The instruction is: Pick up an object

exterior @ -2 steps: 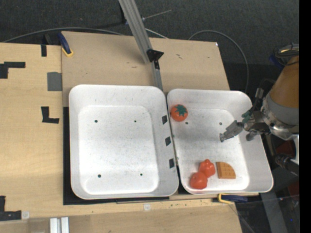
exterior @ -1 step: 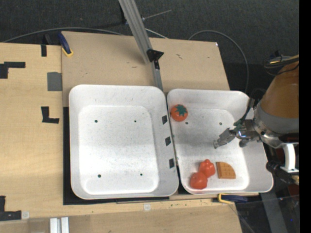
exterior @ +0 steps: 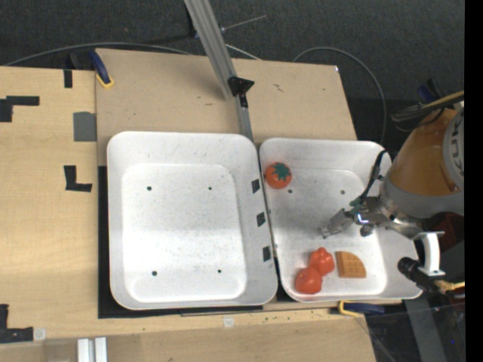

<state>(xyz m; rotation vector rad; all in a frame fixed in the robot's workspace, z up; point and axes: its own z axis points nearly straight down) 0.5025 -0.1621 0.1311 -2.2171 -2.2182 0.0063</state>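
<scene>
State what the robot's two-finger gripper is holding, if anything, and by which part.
Nothing. The gripper hangs over bare floor of the right white bin, apart from the toys.

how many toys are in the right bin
3. A tomato near the bin's upper left corner, a red pepper at the lower edge, and a waffle just right of it. The arm may hide more.

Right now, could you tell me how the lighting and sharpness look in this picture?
Camera view: even, soft lighting; faint shadows under the gripper and the toys in the right bin; no strong glare on the left bin; overall slightly soft and grainy.
</scene>
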